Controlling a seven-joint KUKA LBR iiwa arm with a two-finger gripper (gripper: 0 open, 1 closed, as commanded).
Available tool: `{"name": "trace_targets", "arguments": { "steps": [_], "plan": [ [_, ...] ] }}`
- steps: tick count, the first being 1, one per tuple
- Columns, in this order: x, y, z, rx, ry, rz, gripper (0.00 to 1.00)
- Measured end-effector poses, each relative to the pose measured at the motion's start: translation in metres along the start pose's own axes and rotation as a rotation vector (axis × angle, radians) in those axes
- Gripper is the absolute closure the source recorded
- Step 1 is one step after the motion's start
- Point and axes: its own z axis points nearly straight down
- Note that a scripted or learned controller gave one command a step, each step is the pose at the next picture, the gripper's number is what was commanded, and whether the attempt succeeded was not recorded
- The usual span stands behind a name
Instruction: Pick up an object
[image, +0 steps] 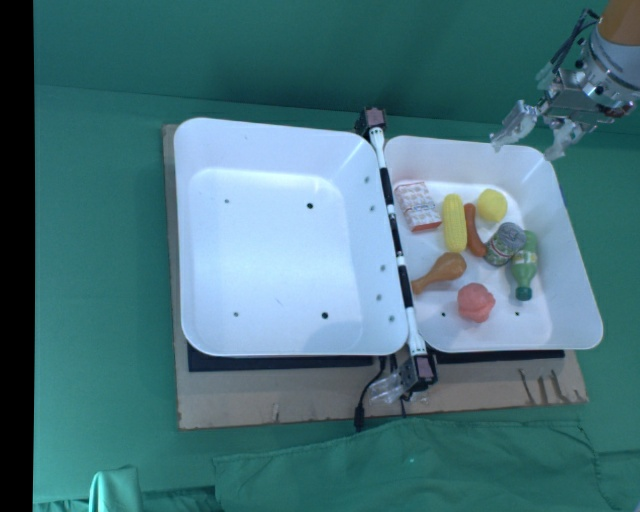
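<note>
The hand hangs released and empty above the right bin's far rim. The toys sit crowded mid-bin: corn, lemon, can, bottle. Descending among them risks a nudge or double grab.

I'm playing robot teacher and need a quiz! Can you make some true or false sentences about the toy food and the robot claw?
1. All the toy food lies in the right bin. True.
2. The gripper is squeezing the lemon. False: it hangs open above the bin's far corner, holding nothing.
3. The corn lies beside the carrot. True.
4. The drumstick lies in the left bin. False: it lies in the right bin, near the divider.
5. The green bottle lies next to the can. True.
</note>
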Motion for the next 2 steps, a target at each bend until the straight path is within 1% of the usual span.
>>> {"name": "trace_targets", "arguments": {
  "steps": [1,2],
  "plan": [
    [0.000,0.000,0.000,0.000,0.000,0.000,0.00],
    [-0.001,-0.005,0.040,0.004,-0.001,-0.001,0.00]
  ]
}}
